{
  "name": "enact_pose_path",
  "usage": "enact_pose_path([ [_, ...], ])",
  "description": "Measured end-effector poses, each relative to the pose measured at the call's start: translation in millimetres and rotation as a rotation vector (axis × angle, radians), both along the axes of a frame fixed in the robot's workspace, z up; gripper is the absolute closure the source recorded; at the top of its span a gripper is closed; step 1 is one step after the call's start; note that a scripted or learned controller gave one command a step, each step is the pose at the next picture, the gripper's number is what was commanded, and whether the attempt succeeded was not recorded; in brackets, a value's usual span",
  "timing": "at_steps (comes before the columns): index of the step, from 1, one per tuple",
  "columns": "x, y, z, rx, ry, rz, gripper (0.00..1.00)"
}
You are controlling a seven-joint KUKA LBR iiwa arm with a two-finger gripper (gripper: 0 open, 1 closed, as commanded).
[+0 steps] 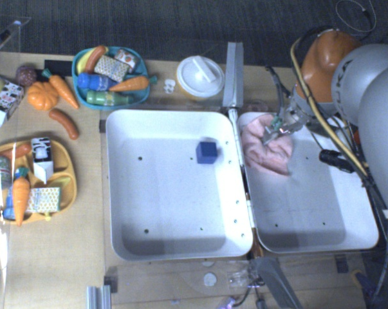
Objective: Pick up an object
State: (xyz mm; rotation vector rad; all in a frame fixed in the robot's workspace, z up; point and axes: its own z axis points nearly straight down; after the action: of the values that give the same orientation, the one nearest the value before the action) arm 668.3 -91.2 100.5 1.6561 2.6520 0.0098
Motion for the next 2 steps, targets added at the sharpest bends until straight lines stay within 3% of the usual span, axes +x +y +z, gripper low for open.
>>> enact_pose_path([
  [1, -0.6, -1.5, -3.1, -0.005, -0.01, 0.169, 0.0],
  [2, 1.6, -0.3, 9.5, -0.007, -0.016, 0.173, 1.0],
])
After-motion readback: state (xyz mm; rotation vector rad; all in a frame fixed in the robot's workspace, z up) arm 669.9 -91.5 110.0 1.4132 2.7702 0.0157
